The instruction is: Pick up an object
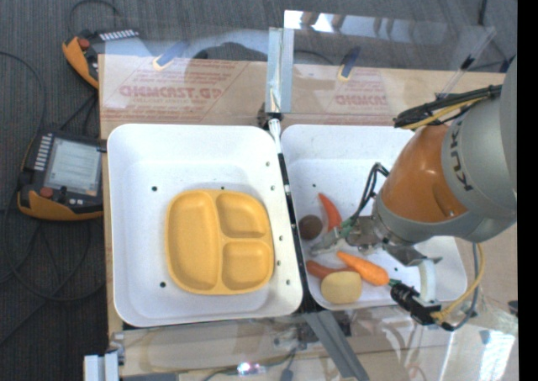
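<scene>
Left white bin (pixel 134 169) is holding 1 yellow 3-compartment tray (pixel 220 240), lying flat, nothing in it. Right white bin (pixel 336 161) is carrying the pickable items, all crowding its front-left corner: a dark brown round piece (pixel 311 226), an orange-red chili-like piece (pixel 329 210) just beside it, a second reddish piece (pixel 320 269) lower down, a pale yellow potato-like lump (pixel 341 287) touching that, and an orange carrot (pixel 363 267) lying tilted across the top of the lump. The arm (pixel 445 182) is reaching in from the right, and the hand (pixel 343 235) is sitting low among these items, between the chili and the carrot. Cannot tell its grip state; nothing is visibly caught in it. Risks: items are packing so tightly that the hand is likely nudging neighbours away, clipping 2 at once, or slipping off the rounded carrot; closeness to the bin wall is also limiting approach.
</scene>
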Motion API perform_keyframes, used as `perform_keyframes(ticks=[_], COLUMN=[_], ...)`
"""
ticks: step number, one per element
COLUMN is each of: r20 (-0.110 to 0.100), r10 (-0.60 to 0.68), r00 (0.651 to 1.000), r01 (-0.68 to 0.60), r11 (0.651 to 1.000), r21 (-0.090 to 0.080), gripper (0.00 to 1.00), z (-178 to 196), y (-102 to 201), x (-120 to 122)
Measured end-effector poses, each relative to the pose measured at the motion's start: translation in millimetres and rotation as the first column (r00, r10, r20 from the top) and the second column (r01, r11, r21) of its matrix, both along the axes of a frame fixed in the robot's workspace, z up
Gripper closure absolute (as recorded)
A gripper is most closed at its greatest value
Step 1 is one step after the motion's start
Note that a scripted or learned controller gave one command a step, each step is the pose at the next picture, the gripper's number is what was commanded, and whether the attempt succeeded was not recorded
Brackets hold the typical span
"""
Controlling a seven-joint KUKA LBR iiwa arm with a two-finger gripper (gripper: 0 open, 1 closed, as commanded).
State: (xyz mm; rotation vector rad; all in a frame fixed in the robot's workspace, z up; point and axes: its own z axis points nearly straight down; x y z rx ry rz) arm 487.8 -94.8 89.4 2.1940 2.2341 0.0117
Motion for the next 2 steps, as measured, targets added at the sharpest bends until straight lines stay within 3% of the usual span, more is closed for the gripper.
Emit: perform_keyframes(ticks=[1, 2], r20=[0.002, 0.002], r10=[-0.001, -0.001], r00=[1.000, 1.000], r01=[0.001, 0.001], r11=[1.000, 1.000], r21=[-0.001, -0.001], gripper=[1.00, 0.00], z=[9.7, 9.6], y=[-0.7, -0.8], x=[0.9, 0.8])
